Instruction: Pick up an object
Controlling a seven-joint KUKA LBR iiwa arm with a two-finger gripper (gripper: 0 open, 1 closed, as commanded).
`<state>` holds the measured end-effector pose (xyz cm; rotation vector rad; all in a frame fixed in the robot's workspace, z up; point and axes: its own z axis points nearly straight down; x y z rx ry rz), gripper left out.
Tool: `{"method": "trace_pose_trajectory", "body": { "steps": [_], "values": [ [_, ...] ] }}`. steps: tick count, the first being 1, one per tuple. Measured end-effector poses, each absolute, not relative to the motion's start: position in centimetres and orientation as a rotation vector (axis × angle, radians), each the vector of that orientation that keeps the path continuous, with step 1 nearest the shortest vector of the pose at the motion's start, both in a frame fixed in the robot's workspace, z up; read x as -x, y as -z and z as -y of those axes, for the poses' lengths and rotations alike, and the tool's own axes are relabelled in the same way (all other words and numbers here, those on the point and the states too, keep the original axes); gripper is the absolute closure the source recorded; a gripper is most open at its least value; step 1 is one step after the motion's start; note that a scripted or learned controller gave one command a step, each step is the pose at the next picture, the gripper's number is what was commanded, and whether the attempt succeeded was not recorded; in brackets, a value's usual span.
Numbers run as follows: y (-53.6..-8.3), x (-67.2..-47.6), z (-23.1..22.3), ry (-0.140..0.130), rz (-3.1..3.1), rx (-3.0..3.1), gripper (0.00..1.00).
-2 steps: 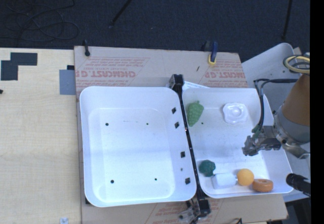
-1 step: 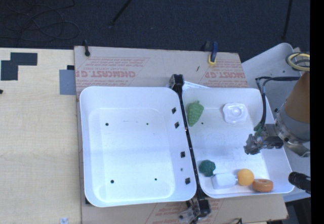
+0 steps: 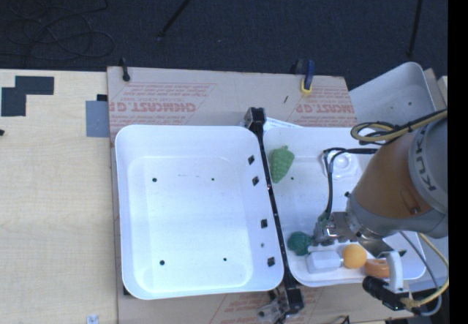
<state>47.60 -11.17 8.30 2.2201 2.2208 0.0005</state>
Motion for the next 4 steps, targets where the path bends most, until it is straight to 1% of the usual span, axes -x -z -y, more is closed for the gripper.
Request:
{"method": "trace_pose_trajectory", "body": {
  "steps": [2,3,4],
  "values": [
    [-10.7,-47.6,11.4,0.0,-2.214,-2.235,1.0],
    [-25.0,-47.8,5.3,-0.015,-2.226,-2.207,1.0],
    [-24.2,-47.6,5.6,0.003,-2.225,-2.221,0.0]
  ]
}}
